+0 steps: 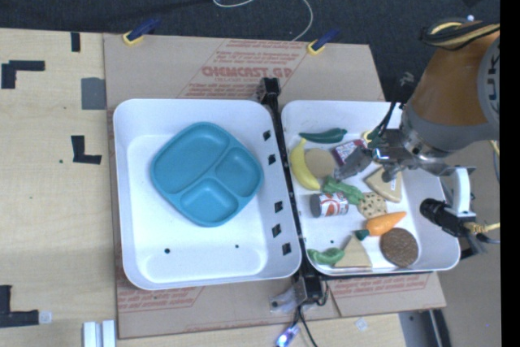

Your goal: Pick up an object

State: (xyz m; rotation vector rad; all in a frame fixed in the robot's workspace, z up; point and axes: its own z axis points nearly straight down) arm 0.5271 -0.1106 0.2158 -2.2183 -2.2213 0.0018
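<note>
The right bin [422,256] holds several toy foods: a yellow banana [301,166], a green pepper [323,136], a red and white can [331,206], an orange carrot [383,223], a brown round cookie [400,246], a sandwich wedge [351,254] and a speckled cracker [371,203]. My gripper [370,162] hangs low over the middle of this bin, above a small dark packet [348,150] and a pale wedge [387,186]. Its grey fingers point left toward the banana. I cannot see anything held between them.
The left bin [138,256] holds a blue divided plate [207,173]. A black divider strip [280,175] runs between the bins. The arm's orange band [455,81] sits above the right bin's far right side. Cardboard and a white cable [260,0] lie behind the bins.
</note>
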